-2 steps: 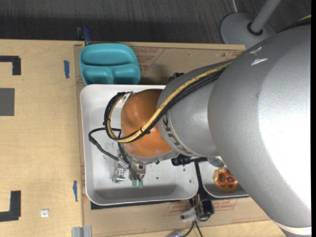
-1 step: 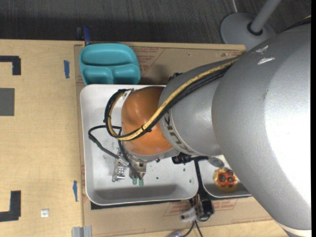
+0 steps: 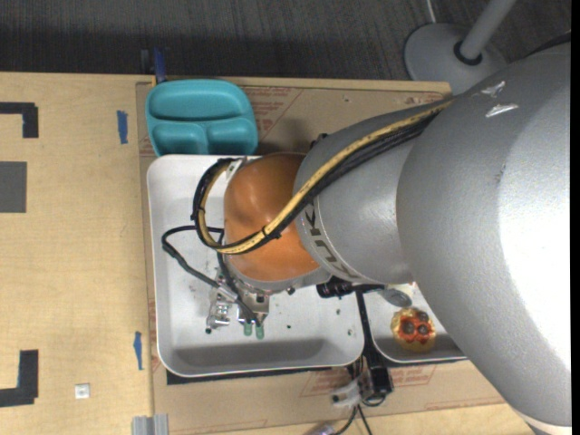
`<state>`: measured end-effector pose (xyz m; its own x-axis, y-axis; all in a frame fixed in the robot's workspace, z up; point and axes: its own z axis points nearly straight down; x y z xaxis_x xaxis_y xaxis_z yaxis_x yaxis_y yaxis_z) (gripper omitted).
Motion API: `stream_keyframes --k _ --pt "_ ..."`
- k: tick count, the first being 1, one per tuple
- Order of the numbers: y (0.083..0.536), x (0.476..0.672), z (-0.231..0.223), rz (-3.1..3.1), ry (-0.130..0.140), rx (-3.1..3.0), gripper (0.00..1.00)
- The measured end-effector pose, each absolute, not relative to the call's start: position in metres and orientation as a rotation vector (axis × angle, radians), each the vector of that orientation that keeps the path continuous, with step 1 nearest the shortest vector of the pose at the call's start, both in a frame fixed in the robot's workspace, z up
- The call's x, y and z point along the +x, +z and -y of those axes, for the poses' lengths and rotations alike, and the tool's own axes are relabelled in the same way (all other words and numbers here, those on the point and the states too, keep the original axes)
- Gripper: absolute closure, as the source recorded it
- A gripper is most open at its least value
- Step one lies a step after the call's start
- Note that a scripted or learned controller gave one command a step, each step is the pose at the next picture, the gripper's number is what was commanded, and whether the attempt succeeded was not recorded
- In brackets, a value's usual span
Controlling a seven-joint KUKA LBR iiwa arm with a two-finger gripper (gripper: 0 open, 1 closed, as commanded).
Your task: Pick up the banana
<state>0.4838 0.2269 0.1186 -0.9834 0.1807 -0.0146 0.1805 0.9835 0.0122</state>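
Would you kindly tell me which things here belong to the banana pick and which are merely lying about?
Job in hand:
- the grey arm's hand, over the left shallow white bin

Lying about:
- teal plastic divided tray, behind that bin
- small orange-and-red object, in the right shallow white bin

The grey arm reaches down, hand hanging low.
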Motion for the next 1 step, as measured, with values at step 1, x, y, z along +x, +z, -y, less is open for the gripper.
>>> stream_keyframes --k 1 --pt "0.1287 0.4845 -0.2276 -3.109 0.021 0.285 1.00"
